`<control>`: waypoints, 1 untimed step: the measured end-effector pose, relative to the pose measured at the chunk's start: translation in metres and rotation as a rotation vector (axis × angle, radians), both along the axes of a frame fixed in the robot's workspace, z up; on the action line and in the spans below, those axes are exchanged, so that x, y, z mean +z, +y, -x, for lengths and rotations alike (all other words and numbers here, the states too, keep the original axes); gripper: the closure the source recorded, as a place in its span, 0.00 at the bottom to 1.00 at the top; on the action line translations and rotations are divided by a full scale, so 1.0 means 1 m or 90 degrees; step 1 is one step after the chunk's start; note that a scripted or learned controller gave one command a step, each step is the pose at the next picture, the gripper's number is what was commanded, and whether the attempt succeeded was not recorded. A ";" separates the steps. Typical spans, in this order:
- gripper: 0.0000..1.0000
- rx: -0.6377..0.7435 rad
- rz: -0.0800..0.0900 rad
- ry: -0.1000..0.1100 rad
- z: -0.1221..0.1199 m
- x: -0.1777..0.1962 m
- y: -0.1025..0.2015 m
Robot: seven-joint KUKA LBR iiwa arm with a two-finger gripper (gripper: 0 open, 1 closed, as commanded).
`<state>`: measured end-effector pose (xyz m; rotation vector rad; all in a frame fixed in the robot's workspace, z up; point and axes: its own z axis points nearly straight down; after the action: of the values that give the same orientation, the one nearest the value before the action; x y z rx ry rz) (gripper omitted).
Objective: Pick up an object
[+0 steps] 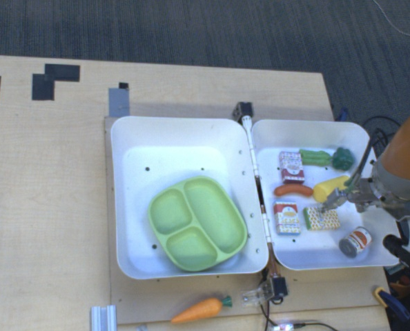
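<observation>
Now the gripper is hanging over the banana and cracker in the right bin; finger state unreadable. Best centring squarely on one item before closing.

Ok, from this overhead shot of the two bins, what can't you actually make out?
- Gripper: small and blurred over the right bin; whether its fingers are open or shut, or touching the yellow toy, can't be told.
- Arm: cut off by the right edge of the camera view.
- Two small cartons: print too small to read.
- Can: label too small to read.
- Cables by the carrot: cut off by the bottom edge.
</observation>
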<state>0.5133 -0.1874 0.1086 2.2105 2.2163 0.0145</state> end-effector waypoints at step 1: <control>0.00 -0.001 0.003 -0.003 0.021 -0.019 0.055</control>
<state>0.4919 -0.1327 0.0900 2.2082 2.2105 0.0142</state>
